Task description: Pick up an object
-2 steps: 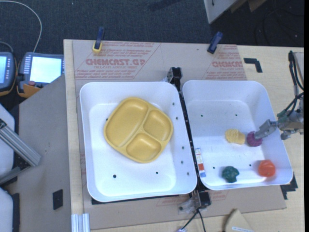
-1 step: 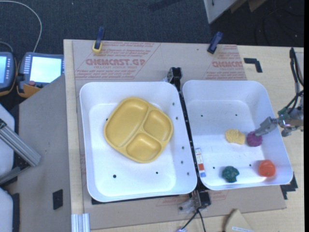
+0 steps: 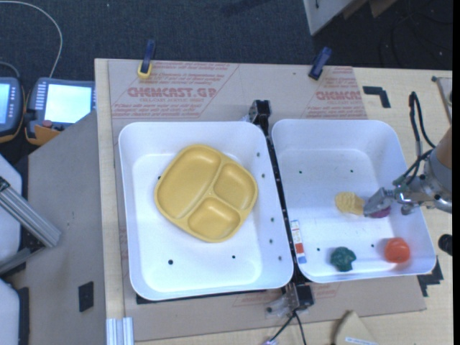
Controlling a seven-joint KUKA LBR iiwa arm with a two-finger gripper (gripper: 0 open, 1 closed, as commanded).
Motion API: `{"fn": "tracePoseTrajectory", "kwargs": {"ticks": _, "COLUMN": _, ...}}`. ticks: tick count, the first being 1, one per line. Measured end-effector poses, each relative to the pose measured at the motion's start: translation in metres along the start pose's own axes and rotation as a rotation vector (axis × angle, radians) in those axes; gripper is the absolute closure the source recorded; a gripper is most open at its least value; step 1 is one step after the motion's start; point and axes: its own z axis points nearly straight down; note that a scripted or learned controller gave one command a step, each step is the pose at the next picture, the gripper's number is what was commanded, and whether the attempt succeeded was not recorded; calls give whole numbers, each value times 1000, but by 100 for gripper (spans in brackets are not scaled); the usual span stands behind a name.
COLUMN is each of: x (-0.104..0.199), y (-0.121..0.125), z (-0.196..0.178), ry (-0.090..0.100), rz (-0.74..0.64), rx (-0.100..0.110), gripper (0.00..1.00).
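Tan surface (image 3: 215, 85) bearing two white bins side by side, dark floor beyond. Nearest, in the right bin (image 3: 338, 139): a green broccoli piece (image 3: 343, 258) and an orange-red ball (image 3: 396, 250) along the front edge, well apart from each other. Farther back, a small yellow ridged piece (image 3: 350, 203), long axis running roughly left-right, lying just left of the hand (image 3: 376, 205). Something purplish at the fingertips; grip state impossible to tell. In the left bin (image 3: 136, 192), a yellow divided plate (image 3: 206, 192), turned diagonally.
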Motion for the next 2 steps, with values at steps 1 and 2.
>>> {"fn": "tracePoseTrajectory", "kwargs": {"ticks": 1, "x": 1, "y": 0, "z": 53, "ry": 0, "rz": 0, "rx": 0, "gripper": 0}}
{"fn": "tracePoseTrajectory", "kwargs": {"ticks": 2, "x": 0, "y": 1, "z": 40, "ry": -4, "rz": 0, "rx": -6, "gripper": 100}}
